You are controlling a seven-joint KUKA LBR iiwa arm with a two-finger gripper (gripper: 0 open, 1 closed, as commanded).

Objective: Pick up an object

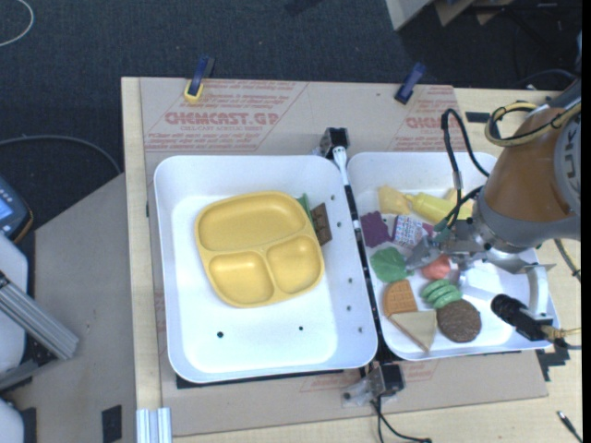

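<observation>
Your gripper hangs low in the right bin, and you cannot tell how it stands. A red toy lies just beneath it, green toy leaf beside, brown cookie nearer you.

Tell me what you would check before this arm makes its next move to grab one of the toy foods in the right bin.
1. Gripper over the right bin: ok, it sits low among the toy foods.
2. A target near it: ok, a red piece lies just below it, a green piece to its left.
3. Something already between the fingers: cannot tell, the wrist hides them.
4. Room around the target: not ok, the pieces are crowded, with a green ridged piece and a brown round piece close by.
5. Left bin: ok, the yellow divided tray lies well apart from the arm.
</observation>
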